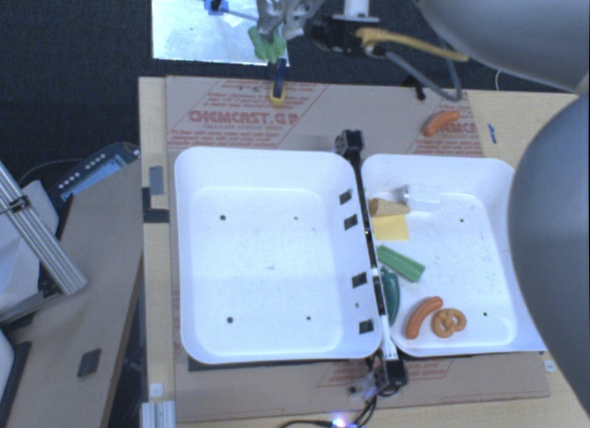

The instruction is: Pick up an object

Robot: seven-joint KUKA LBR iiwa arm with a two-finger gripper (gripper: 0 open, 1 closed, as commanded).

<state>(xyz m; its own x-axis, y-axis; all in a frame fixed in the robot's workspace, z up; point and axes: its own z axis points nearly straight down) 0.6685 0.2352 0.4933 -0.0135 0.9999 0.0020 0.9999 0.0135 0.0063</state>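
1. Gripper (274, 43) hangs at 12 o'clock, beyond both bins, fingers pinching a green piece (268, 46).
2. Judged: raised high to clear the right bin (489, 242), where other items lie.

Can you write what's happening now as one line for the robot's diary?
end effector: raised beyond bins, green piece at its tip | right bin: sausage, pretzel, yellow block
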